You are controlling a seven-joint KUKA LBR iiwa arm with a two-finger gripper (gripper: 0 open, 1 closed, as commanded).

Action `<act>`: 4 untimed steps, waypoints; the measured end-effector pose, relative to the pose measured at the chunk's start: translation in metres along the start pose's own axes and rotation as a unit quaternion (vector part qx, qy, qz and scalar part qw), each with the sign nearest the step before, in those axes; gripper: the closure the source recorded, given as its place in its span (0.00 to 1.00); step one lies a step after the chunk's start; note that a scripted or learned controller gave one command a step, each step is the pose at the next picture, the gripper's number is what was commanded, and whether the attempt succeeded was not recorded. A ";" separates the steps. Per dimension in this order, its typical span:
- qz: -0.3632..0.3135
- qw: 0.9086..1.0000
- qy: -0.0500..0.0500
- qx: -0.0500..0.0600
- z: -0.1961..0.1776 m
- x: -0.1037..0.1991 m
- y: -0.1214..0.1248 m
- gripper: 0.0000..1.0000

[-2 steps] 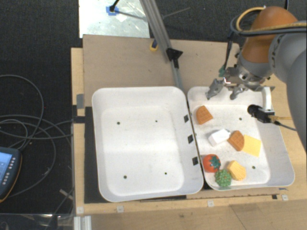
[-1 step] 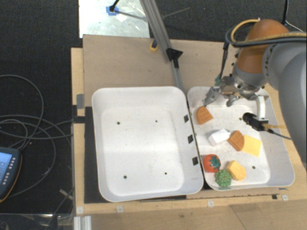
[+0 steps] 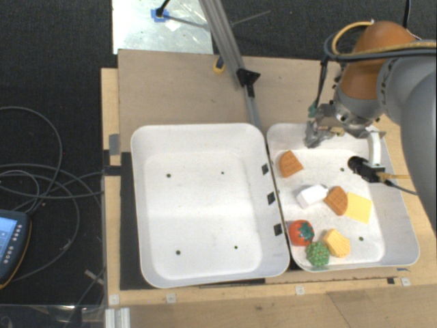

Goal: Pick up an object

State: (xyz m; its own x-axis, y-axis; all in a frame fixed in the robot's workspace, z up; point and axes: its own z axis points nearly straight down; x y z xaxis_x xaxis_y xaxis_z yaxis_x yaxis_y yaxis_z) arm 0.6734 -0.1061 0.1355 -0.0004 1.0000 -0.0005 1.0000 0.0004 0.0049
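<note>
My gripper (image 3: 315,138) hangs over the far edge of the right bin (image 3: 404,246), with nothing seen between its fingers. Just below and left of it lies an orange wedge-shaped piece (image 3: 290,163). Further toward the front sit a white block (image 3: 311,195), an orange-brown waffle-like piece (image 3: 336,200) and a yellow flat slice (image 3: 359,208). At the front of the bin are a red tomato-like toy (image 3: 301,232), a green bumpy toy (image 3: 317,253) and a yellow-orange block (image 3: 336,243).
The left bin (image 3: 198,203) sits beside the right one, with black clips along the shared rim. A grey pole (image 3: 229,43) slants across the bench behind the bins. Cables lie on the dark floor at left.
</note>
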 end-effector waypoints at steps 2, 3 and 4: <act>-0.002 1.000 0.000 -0.002 -0.121 0.000 0.004 1.00; -0.004 1.000 0.001 0.003 -0.110 0.044 -0.009 1.00; -0.005 1.000 0.001 0.002 -0.117 0.091 -0.025 1.00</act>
State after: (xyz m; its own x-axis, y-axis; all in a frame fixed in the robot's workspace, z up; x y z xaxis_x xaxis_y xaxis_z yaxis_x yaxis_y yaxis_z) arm 0.6483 -0.0150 0.2522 -0.0097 1.0000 0.0018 1.0000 0.0097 0.0002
